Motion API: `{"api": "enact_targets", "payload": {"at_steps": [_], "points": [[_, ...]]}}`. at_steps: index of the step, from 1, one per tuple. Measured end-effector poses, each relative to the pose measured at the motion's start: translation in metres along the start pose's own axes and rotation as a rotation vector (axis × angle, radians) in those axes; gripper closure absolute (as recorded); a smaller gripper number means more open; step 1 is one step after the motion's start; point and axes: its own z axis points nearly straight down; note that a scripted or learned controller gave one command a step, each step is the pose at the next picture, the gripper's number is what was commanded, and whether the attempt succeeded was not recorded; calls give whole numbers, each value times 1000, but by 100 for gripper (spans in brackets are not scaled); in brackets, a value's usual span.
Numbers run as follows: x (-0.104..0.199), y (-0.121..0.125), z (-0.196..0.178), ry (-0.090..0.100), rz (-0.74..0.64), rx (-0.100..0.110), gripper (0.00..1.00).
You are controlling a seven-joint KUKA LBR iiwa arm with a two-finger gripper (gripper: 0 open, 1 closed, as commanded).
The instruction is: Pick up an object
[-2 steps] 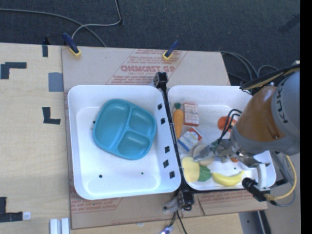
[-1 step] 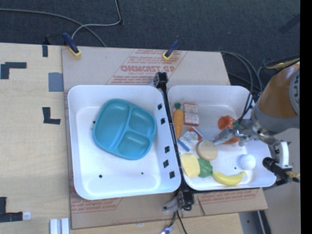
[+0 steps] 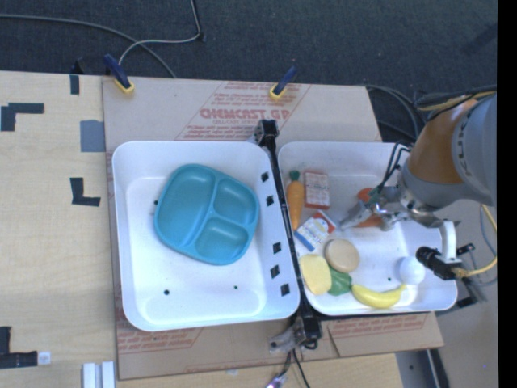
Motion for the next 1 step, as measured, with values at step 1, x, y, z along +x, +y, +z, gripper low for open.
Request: {"api": "enact_targets", "payload": {"at_steps": [1], "points": [[7,57,0,-1,-1,-4,0]]}}
